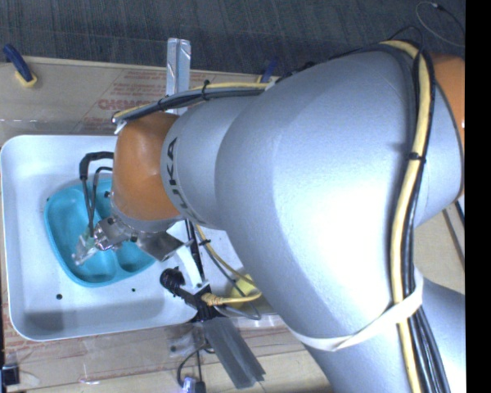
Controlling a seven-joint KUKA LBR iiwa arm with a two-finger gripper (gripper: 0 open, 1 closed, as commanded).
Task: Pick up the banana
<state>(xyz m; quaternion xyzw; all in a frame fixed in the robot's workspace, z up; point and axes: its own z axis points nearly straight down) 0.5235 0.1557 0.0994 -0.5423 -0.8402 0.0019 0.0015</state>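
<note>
Banana (245, 284), if rightly read: pale yellow patch peeking out under the arm (327, 203), low in the view, by the near right end of the left bin (24, 301). Mostly covered, so no telling its lie or which end points where. Could also be confused with the yellow cable (229, 299) looping just beside it.

Well apart from it, to the view's left: gripper (88, 250), down over a blue dish (69, 236) in the same bin, seemingly at or touching the dish's inner surface. Too small and too shadowed to tell whether clenched or released; nothing yellow seen at its tip. Above it, the orange band (139, 174) and grey wrist, hiding much of the bin's middle.

Likely trouble from here:
- Closing where it is now: would grab the dish wall or nothing at all, judging by the gap to the yellow patch.
- Lifting with the dish caught: would drag or tip the dish and leave the banana where it lies.
- Sweeping toward the patch at this height: could clip the dish's rim or shove the banana against the bin wall, leaving little room for a grasp.
- Loose cable near the patch: a possible snag.
</note>
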